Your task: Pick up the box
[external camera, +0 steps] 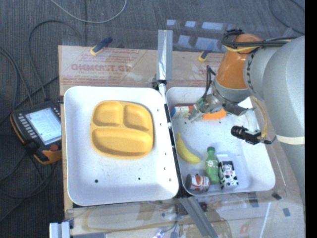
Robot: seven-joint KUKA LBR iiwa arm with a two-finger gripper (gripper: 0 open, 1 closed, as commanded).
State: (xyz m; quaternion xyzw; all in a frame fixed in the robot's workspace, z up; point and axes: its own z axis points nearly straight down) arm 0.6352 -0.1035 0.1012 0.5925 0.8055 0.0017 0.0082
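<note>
Obs: Grey carpet runs under the bench, with loose cables across it. A teach pendant lies on the floor, far left of the banana. I am using the banana as the reference point.

Chk: Where does the banana lie?

Obs: In the right bin, near its left wall, curved and lying flat. The left bin sits to the banana's left, touching the right bin along a shared edge. It carries a yellow divided tray.

Chk: And the box?

Obs: The box is small, black and white. It stands below and right of the banana, at the near edge of the right bin. A green bottle lies just beside the box on its left. A can lies left of the bottle, directly below the banana.

Chk: Where is the gripper?

Obs: The gripper is above the banana, at the far end of the right bin and well apart from the box. An orange object lies just to the gripper's right. A red-and-white object lies to its left, against the bin wall.

Chk: Open or closed?

Obs: Cannot tell, because the tip is too small and cluttered to read. Nothing can be confirmed as held. The box rests in the bin, untouched by the arm.
</note>
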